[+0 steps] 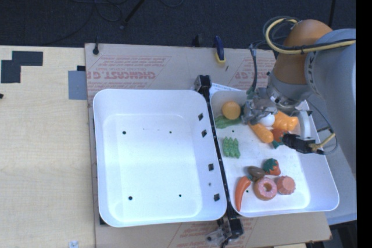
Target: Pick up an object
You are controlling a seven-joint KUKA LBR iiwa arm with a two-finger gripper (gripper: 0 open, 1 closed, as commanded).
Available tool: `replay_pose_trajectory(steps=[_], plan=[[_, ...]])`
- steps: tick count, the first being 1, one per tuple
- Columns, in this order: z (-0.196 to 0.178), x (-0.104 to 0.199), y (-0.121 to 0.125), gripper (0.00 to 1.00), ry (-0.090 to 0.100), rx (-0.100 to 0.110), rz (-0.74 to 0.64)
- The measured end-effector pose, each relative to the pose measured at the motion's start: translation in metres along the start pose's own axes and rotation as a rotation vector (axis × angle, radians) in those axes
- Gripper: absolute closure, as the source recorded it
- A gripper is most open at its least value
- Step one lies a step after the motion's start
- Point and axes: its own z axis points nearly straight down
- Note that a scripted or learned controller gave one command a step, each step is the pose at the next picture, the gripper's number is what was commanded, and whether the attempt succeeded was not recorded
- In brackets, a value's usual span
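My gripper (254, 113) is low in the far part of the right bin (325, 183), among toy food. An orange ball (231, 110) lies just to its left, on a green leafy piece (222, 122). An orange carrot-like piece (262, 133) lies directly in front of the gripper, and a small white object (268, 119) touches it on the right. An orange pepper-like piece (286, 122) sits further right, under the wrist. No object is visibly lifted.
Nearer in the right bin lie a green ridged block (231, 148), a red-and-green fruit (271, 167), a brown piece (255, 172), a pink doughnut (266, 189), a red disc (285, 185) and a red-orange chilli (241, 189). The left bin (104, 125) stands alongside.
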Motion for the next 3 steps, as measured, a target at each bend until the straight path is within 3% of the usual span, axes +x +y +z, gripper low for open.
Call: replay_pose_trajectory(steps=[1,2,3], plan=[[0.034,0.017,-0.090,1.00,0.001,-0.001,0.004],[0.032,0.031,-0.038,1.00,-0.001,-0.008,0.001],[0.030,-0.030,-0.066,1.00,-0.002,-0.003,0.007]])
